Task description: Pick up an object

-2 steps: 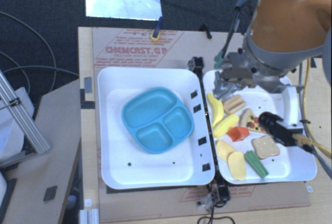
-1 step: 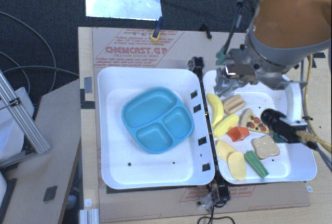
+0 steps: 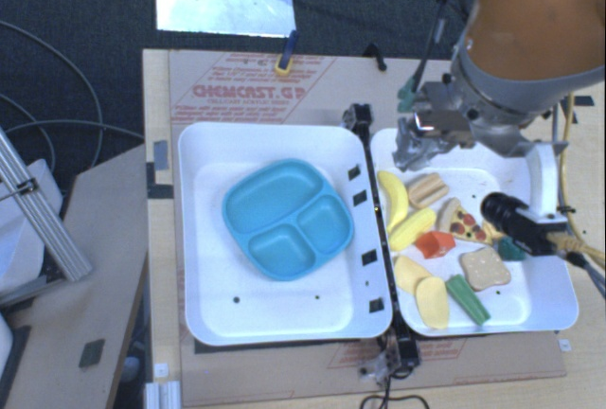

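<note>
Pincer [image 3: 414, 150] hangs over the right bin's [image 3: 559, 308] far-left corner; opening: cannot tell. Hot dog [image 3: 428, 188] and banana [image 3: 394, 200] lie just below it, touching. Risk: crowded toys, so a descent may nudge one or catch two.

My gripper [image 3: 417, 150] hangs over the back-left corner of the right bin [image 3: 554, 308]. In that bin, food pieces [image 3: 445, 251] cluster together. In the left bin [image 3: 204, 303], a divided tray [image 3: 287, 218] lies near the middle.
</note>
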Controlling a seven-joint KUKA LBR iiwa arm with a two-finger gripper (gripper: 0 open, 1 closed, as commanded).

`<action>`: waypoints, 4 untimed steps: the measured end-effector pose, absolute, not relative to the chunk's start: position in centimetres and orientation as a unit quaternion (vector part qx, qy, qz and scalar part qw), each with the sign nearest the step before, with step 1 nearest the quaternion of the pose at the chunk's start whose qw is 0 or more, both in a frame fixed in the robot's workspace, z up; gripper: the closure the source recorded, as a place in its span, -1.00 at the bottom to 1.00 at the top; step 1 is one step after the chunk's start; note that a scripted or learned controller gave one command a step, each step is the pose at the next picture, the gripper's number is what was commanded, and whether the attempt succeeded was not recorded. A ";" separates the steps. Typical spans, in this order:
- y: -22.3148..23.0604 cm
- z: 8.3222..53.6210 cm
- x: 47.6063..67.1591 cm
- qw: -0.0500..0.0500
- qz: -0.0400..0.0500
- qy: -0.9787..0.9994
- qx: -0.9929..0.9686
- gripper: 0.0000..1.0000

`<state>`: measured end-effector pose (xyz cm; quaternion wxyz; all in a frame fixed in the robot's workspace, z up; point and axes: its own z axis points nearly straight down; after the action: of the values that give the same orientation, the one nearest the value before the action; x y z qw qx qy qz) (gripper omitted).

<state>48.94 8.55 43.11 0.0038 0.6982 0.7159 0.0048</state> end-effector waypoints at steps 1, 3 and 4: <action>2.4 26.3 48.4 -0.004 -0.006 0.706 0.709 1.00; 16.4 36.2 54.6 0.005 0.010 0.711 0.703 1.00; 16.0 32.9 48.4 -0.001 -0.001 0.709 0.705 1.00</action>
<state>48.41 16.02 32.93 -0.0013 0.7051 0.7091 -0.0011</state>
